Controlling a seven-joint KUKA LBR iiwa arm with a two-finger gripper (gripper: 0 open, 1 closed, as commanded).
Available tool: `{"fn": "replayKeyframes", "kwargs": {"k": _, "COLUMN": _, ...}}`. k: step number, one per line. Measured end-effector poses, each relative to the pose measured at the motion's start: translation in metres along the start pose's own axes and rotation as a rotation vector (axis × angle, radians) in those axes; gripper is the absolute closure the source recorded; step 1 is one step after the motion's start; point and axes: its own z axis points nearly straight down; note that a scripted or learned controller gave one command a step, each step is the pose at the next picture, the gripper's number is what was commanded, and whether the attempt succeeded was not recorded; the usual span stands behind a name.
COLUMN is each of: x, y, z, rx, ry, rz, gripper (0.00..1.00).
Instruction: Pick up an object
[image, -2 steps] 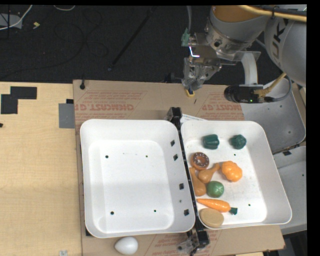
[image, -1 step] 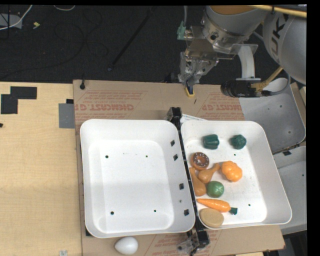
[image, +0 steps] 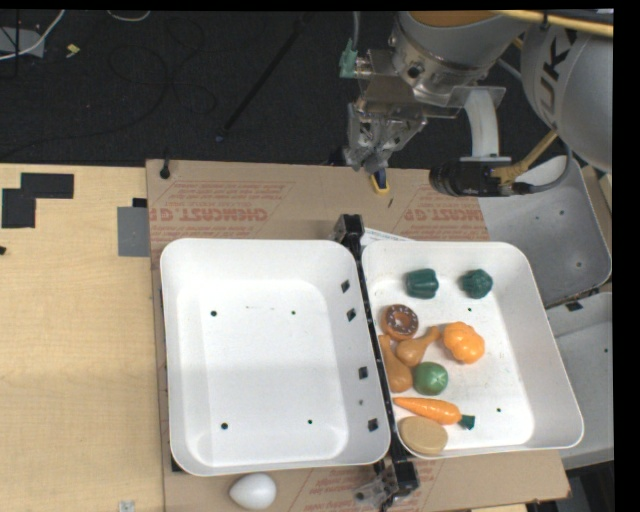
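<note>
**Carrot: easiest grip in right bin**

Carrot (image: 427, 408) is lying flat near the front of the right bin (image: 540, 420), well apart from the gripper (image: 375, 160), which is hanging above the table's far edge; I cannot tell how it is set. Judging it a light, stiff, smooth plastic toy, likely slippery. Pinching across the thick middle is looking safest, clear of the tan disc (image: 423, 436).

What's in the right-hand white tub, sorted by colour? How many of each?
Green: 3, two dark green plastic pieces and a round green ball
Orange: 2, a pumpkin-shaped toy and a carrot
Tan or brown: 4, a doughnut, a gourd-shaped piece, a tan lump, a flat beige disc
Total: 9
</note>
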Motion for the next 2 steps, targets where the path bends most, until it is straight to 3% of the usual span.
{"fn": "replayKeyframes", "kwargs": {"k": 1, "x": 0.009, "y": -0.007, "z": 0.001, "rx": 0.003, "ry": 0.000, "rz": 0.000, "gripper": 1.00}}
{"fn": "replayKeyframes", "kwargs": {"k": 2, "x": 0.000, "y": 0.012, "z": 0.046, "rx": 0.006, "ry": -0.003, "rz": 0.003, "gripper": 1.00}}
